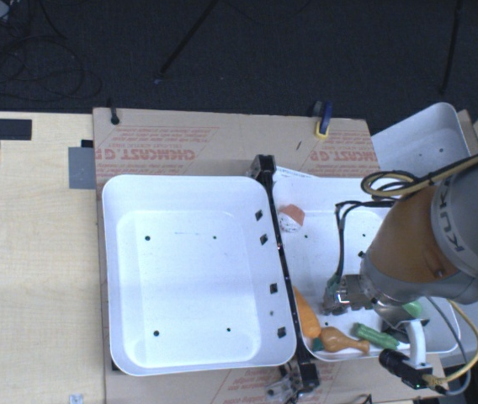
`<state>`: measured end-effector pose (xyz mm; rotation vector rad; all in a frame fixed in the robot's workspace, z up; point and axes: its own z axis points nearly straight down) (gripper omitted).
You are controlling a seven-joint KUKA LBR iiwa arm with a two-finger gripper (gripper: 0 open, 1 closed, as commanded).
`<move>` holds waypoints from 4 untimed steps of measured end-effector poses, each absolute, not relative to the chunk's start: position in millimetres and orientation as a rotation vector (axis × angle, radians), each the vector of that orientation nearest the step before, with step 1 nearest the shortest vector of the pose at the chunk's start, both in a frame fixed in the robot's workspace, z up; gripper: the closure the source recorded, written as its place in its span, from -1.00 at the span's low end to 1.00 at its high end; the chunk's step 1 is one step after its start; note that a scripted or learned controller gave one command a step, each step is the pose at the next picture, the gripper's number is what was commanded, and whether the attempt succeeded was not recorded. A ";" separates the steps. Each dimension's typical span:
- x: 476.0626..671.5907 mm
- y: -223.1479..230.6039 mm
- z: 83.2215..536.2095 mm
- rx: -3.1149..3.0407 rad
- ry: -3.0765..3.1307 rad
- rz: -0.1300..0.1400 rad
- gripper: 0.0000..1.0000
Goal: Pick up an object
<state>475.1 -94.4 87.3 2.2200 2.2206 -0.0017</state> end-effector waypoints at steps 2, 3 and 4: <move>549.0 -7.8 309.7 2.204 2.224 0.018 -1.00; 555.2 -64.1 179.7 2.234 2.220 -0.016 -1.00; 469.3 -109.4 121.8 2.239 2.222 -0.015 -1.00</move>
